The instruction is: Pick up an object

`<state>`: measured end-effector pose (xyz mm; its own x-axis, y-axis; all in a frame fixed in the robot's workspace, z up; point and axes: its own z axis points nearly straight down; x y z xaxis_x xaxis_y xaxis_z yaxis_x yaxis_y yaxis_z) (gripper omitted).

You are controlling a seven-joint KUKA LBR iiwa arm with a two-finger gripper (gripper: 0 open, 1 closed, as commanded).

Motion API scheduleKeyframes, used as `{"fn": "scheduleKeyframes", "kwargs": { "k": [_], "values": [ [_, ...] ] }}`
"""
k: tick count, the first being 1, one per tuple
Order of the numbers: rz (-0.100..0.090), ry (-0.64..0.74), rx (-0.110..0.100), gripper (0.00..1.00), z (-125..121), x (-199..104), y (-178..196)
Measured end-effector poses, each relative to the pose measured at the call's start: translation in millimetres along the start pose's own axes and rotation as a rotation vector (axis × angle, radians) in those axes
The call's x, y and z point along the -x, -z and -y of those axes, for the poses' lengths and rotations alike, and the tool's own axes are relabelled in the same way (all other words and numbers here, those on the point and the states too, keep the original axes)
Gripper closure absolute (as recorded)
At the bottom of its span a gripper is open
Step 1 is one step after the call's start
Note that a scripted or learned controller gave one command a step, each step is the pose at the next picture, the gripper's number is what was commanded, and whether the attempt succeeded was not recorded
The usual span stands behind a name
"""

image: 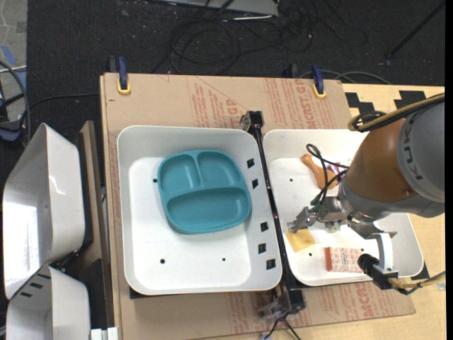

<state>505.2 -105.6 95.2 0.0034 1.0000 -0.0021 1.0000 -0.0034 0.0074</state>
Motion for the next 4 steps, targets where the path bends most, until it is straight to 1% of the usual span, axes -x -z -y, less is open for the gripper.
{"fn": "scheduleKeyframes", "kwargs": {
  "k": [1,2,4],
  "values": [
    [0.0,-0.002,0.003,1.0,-0.8,-0.1,10.6],
    [-0.001,0.003,-0.003,1.0,3.5,5.4,70.3],
    [-0.001,0.007,-0.002,1.0,1.8,9.3,159.7]
  ]
}}
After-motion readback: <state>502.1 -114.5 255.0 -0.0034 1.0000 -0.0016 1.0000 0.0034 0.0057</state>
